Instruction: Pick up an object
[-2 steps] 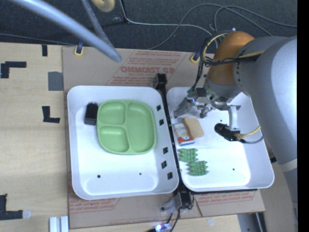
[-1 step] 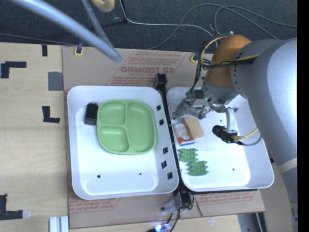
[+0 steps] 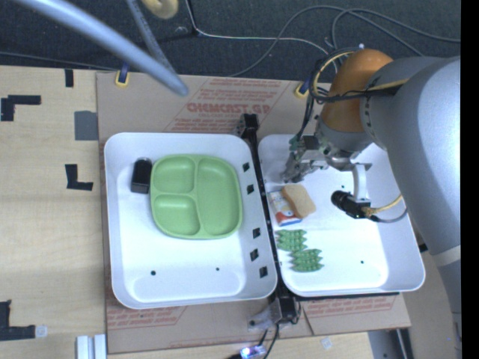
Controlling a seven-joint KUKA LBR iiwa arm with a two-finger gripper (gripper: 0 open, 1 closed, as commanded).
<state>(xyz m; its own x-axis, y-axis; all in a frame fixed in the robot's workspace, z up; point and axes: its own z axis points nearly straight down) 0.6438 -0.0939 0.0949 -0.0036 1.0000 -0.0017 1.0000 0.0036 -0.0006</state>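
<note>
The grey arm (image 3: 426,133) comes in from the right side and bends down toward the middle of the view. Its orange band (image 3: 358,81) sits just above the wrist. The gripper (image 3: 298,164) hangs low and points down and to the left, with thin cables running around the wrist.

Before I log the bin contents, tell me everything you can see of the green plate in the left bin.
The green plate is a pale green, rounded-square tray, plastic by its look, split by raised ridges into three compartments: two smaller along the top, one wide below. Nothing shows in them. It lies flat on the floor of the left bin, in its upper half, turned slightly. A small black block sits at its left edge, close or touching; I cannot tell which.
</note>
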